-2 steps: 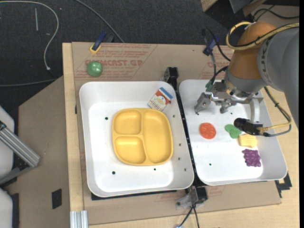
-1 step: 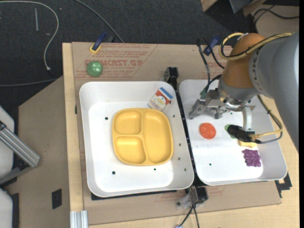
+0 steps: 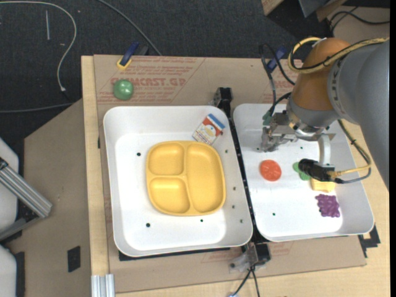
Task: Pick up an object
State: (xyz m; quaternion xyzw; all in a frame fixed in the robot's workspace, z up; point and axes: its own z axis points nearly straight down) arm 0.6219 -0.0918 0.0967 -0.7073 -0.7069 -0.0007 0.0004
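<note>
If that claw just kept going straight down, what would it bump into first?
Probably the bare white floor of the right bin. The gripper hangs just above and behind the red tomato-like toy, though depth is hard to judge.

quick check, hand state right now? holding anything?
Hand: over the back of the right bin, behind the red tomato toy. Nothing visible between its fingers; open or shut cannot be told.

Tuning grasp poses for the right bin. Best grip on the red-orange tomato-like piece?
Come straight down on the red-orange piece and close across its middle. It looks round and low and lies on the bin floor with bare floor all round, so any finger axis should fit. The gripper hangs just behind it.
</note>
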